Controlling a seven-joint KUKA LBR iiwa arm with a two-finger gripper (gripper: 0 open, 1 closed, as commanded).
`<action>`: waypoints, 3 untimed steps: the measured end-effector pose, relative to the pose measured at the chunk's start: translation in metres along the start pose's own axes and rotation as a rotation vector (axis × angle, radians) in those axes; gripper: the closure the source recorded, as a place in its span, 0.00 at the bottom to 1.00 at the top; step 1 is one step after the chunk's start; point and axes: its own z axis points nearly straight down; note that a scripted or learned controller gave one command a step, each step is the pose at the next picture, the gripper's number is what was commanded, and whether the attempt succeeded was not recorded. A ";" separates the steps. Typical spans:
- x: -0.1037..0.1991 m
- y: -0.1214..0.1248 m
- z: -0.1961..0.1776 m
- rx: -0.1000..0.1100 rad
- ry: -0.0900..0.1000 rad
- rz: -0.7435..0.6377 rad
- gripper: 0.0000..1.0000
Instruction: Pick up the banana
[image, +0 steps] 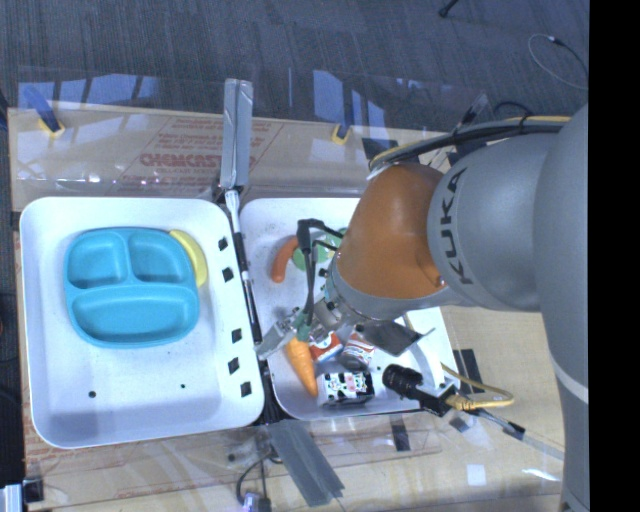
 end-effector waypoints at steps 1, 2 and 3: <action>-0.061 -0.028 -0.001 -0.003 -0.002 0.071 0.00; -0.113 -0.007 -0.132 -0.005 -0.002 0.268 0.00; -0.066 -0.019 -0.191 -0.005 -0.001 0.654 0.00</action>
